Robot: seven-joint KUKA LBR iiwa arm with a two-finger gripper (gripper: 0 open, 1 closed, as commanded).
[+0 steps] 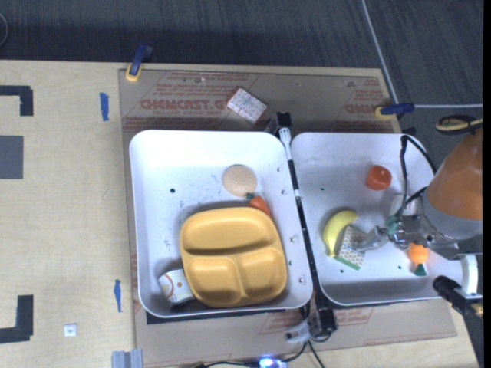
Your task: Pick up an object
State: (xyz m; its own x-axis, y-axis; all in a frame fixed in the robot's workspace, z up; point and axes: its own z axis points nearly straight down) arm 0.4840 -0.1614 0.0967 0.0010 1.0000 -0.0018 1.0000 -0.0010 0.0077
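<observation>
- Objects lie in both white bins on the counter; the right bin [337, 148] carries a yellow banana [336, 228] near its middle, curved and lying flat.
- Just beside the banana, toward the bin's near edge, a small patterned packet [350, 250] with a green edge lies touching or nearly touching the fruit.
- An orange round piece [377, 178] sits toward the right bin's far right corner, well apart from the banana.
- A smaller orange bit [418, 254] rests near the right bin's right edge.
- The claw [376, 238] reaches in from the right, its tip down just beside the packet; whether its fingers are spread or closed cannot be told, and nothing is clearly seen between them.
- The arm [460, 186], grey with an orange band, stands over the right bin's right edge.
- The left bin [153, 156] holds a large yellow divided tray [232, 255] turned bottom up, filling its near half.
- A tan round disc [239, 179] lies beyond the tray toward the far edge, and an orange piece [259, 203] pokes out at the tray's far right corner.
- A white cup-like thing [175, 284] lies at the tray's near left corner.
- A small printed card [246, 105] lies on the brown board beyond the bins.
</observation>
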